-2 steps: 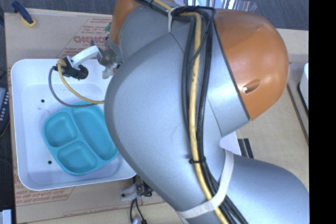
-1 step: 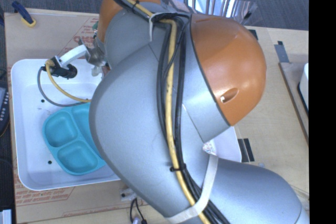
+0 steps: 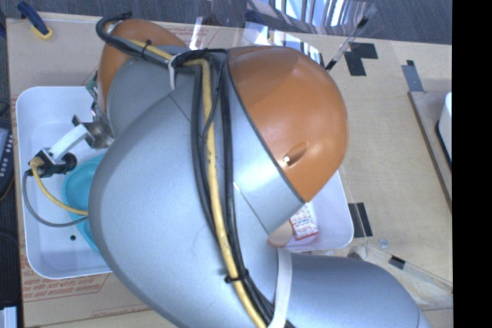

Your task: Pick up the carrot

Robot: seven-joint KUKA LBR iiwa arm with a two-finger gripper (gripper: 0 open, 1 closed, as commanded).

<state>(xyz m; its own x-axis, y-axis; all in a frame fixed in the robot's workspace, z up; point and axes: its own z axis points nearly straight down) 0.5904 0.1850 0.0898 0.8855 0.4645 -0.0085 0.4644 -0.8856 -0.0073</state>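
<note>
My grey arm with its orange bands point(image 3: 284, 119) spreads across most of the camera view and hides the middle of both bins. Its wrist end reaches down over the left bin point(image 3: 31, 104), where part of the gripper point(image 3: 95, 128) shows beside a white fitting and a yellow cable loop point(image 3: 46, 192). A light blue object point(image 3: 79, 184) lies in the left bin just below the gripper, partly under the arm.
A small red and white packet point(image 3: 304, 223) lies in the right bin point(image 3: 344, 217) near its front right corner. Bare wooden bench point(image 3: 384, 134) extends to the right of the bins. A shiny clear sheet point(image 3: 307, 11) sits at the bench's back edge.
</note>
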